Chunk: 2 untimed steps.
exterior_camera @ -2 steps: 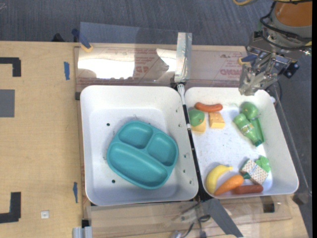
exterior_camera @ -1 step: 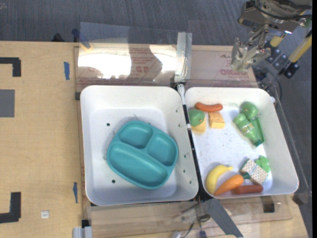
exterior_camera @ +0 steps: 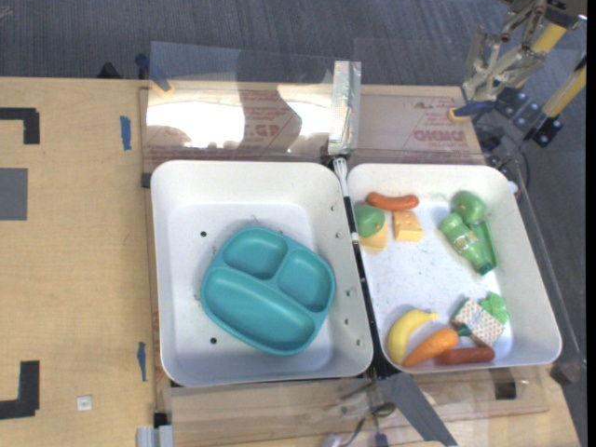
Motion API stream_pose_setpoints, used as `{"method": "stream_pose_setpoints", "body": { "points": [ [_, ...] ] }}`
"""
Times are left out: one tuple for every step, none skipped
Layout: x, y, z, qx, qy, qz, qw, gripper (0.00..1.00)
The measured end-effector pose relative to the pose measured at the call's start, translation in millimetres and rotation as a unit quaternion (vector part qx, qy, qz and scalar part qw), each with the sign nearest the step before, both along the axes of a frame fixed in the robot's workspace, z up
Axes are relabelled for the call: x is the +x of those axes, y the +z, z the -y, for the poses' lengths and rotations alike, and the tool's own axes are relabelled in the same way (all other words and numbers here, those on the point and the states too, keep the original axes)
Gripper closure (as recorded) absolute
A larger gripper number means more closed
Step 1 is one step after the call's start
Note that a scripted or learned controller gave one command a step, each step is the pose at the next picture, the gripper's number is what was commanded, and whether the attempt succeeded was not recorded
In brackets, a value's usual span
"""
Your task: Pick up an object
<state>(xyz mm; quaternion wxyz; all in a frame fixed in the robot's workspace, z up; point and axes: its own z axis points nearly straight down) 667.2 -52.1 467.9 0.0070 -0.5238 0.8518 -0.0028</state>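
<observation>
The right bin (exterior_camera: pixel 535 277) holds several toy foods: a red sausage (exterior_camera: pixel 392 200), a green and yellow fruit (exterior_camera: pixel 371 223), an orange cheese block (exterior_camera: pixel 408 226), and a green vegetable (exterior_camera: pixel 468 229). Near its front lie a yellow banana (exterior_camera: pixel 408 329), an orange carrot (exterior_camera: pixel 431 345), a second red sausage (exterior_camera: pixel 472 355) and a small patterned box (exterior_camera: pixel 479 320). My gripper (exterior_camera: pixel 491 63) hangs high at the top right, beyond the bin's far right corner and well away from every object. Nothing is visibly held in it.
In the left bin (exterior_camera: pixel 177 212) lies a teal divided plate (exterior_camera: pixel 268 289). A clear panel and a strip of silver tape (exterior_camera: pixel 344 110) stand behind the bins. Brown bench surface lies to the left, grey floor behind and to the right.
</observation>
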Motion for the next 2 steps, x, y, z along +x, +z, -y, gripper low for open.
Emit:
{"method": "stream_pose_setpoints", "body": {
  "points": [
    [0.0, -69.7, 14.0, -0.0003, 0.112, -0.006, 0.9937, 1.0],
    [-0.6, -141.3, -8.5, -0.0009, 0.267, -0.006, 0.9636, 1.0]
  ]
}}
